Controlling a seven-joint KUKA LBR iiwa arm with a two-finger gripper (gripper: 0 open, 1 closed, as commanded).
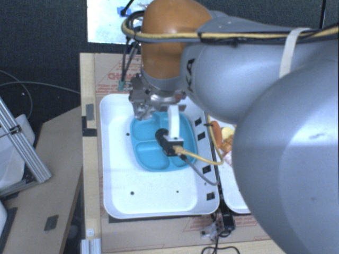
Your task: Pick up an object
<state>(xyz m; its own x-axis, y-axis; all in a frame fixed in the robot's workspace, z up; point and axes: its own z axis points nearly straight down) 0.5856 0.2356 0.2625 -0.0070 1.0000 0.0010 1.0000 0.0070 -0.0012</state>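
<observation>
A blue divided plate (151, 155) lies flat in the left white bin (119, 173), toward its far right part. The arm's orange band and wrist hang directly over the plate's far edge. My gripper (152, 111) reaches down onto that far edge, close to or touching the plate. A white bracket and a black fitting with a yellow cable sit in front of it and cover the plate's middle. I see nothing lifted off the bin floor.
The right bin (233, 204) is mostly hidden behind the big grey arm; orange and yellow items (222, 137) show at its left side. Black clips line the divider between the bins. The near half of the left bin floor is bare white.
</observation>
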